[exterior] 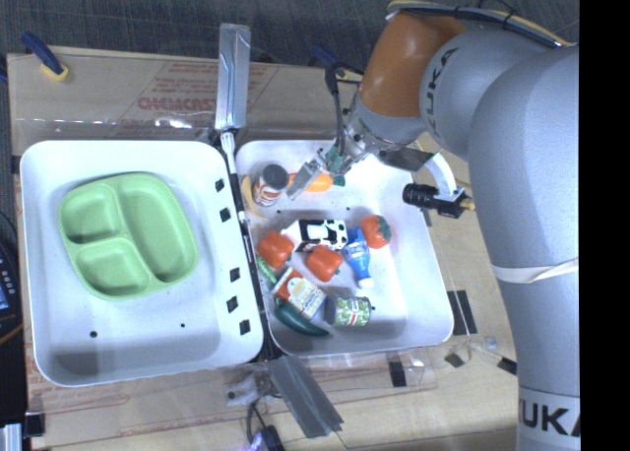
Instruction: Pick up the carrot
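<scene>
- The hand (pixel 330 165) is low over the far side of the right bin (pixel 433 287), at the end of the grey arm (pixel 512 104) that comes in from the right.
- The carrot (pixel 313 181) is a small orange piece with a yellowish tip. It sits right at the fingertips, just to their left and slightly nearer the camera.
- Its long axis runs slantwise, from lower left up toward the hand, so it roughly carries on the line of the fingers instead of lying across them.
- The fingers look drawn in narrow, with the orange piece at or between their tips. From this slant I judge it gripped, though the contact itself is small and hard to read.
- The carrot seems raised a little off the bin floor, but I cannot be sure of that.
- Just left of the carrot stands a small round can (pixel 270 183), almost touching it. That is the neighbour most likely to be bumped.
- The rest of the clutter lies nearer the camera and apart from the hand: a black and white toy (pixel 322 232), a tomato (pixel 375 230), two orange blocks (pixel 324 262) and a blue bottle (pixel 357 264).
- The left bin (pixel 59 341) holds a green divided plate (pixel 125 233), well apart from the carrot.
- My judgement: the coming move is a straight lift, and it depends on the narrow end-on hold keeping the carrot from pivoting out.
</scene>
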Robot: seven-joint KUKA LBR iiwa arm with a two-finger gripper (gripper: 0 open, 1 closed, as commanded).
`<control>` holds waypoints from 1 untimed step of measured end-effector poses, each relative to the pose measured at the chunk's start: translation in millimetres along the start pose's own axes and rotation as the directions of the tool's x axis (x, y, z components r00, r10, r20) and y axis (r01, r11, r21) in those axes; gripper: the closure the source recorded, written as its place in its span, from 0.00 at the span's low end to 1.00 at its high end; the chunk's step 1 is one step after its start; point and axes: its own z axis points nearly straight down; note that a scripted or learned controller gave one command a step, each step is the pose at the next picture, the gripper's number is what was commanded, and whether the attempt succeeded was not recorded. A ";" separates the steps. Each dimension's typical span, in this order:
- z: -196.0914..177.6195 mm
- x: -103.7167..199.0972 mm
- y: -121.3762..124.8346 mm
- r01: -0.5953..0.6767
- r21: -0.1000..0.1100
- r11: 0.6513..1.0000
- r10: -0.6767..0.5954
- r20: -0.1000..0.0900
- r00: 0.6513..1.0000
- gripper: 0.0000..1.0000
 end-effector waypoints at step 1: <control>47.9 -23.3 -28.7 0.257 -0.003 0.966 -0.257 0.004 0.966 0.00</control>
